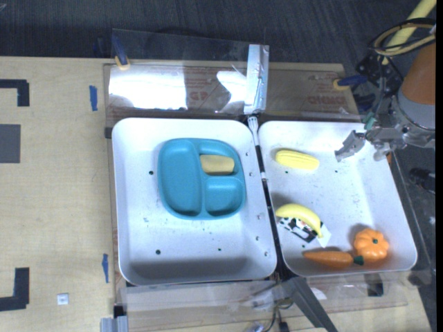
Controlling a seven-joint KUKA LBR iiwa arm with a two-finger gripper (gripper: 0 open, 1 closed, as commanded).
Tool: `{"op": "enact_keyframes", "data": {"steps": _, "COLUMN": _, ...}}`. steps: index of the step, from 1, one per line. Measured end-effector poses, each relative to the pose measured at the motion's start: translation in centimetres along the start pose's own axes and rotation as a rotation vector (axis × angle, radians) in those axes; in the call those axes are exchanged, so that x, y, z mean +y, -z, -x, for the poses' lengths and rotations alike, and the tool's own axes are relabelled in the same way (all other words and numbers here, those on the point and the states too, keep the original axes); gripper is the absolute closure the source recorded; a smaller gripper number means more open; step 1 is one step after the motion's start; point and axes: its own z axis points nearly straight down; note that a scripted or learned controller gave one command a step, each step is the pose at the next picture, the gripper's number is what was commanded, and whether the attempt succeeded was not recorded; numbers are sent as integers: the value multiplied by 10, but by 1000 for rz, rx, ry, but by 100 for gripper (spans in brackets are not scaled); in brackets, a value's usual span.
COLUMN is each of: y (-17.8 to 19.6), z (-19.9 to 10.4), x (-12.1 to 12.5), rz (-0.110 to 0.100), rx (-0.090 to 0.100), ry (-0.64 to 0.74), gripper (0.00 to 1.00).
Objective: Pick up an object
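Nearest, in right bin [387,185]: carrot [328,258], pumpkin [370,245], banana [300,219]. Farther back, corn cob [297,160]. In left bin [131,185]: blue divided plate [187,185] bearing yellow block [217,164]. Gripper [367,146] over right bin's far right corner, 2 fingers spread apart, gripping nothing. Likely approach step; next, probably descending over corn cob, then closing.

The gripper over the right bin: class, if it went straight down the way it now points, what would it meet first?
Probably bare bin floor. The gripper hangs over the right bin's upper right part; the corn cob lies to the picture's left of it, seemingly off its line. Depth is unclear from this slanted view.
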Motion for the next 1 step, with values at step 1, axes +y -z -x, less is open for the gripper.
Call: {"op": "enact_keyframes", "data": {"steps": 1, "y": -62, "z": -58, "x": 21, "rz": -5, "rx": 2, "ry": -7, "gripper": 0}}
